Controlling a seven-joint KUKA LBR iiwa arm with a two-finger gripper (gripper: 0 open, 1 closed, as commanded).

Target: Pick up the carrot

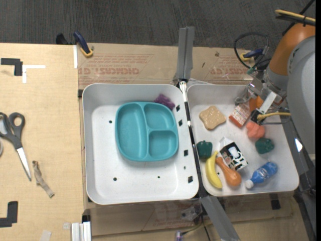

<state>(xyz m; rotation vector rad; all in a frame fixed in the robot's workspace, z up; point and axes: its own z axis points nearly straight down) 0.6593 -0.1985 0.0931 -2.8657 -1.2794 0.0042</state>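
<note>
Low in the right bin, toward the bottom of the frame, the carrot lies among the other items: an orange, tapered piece whose long axis runs on a diagonal from upper left to lower right, its thin end up near a small black-and-white carton that partly overlaps it and its fat end down near the bin's front wall. A banana lies just to its left, almost parallel and touching or nearly so, and a blue bottle rests just to its right. Farther up the bin are a dark green pepper, a slice of toast, a red-and-white packet, a pink lump and a dark green round thing. The gripper sits at the upper right of that bin, over the packet and the pink lump, with something orange close by its tip; whether its fingers are open or closed I cannot tell from this angle, nor whether that orange bit is in them. The relation that matters is this: the carrot lies well apart from the gripper, down and to the left in the frame, on the opposite side of the bin. By my judgement the arm would have to cross the bin diagonally and turn its fingers across the carrot's slanted axis, with the banana and carton crowding either side. The left bin holds a teal divided plate.
</note>
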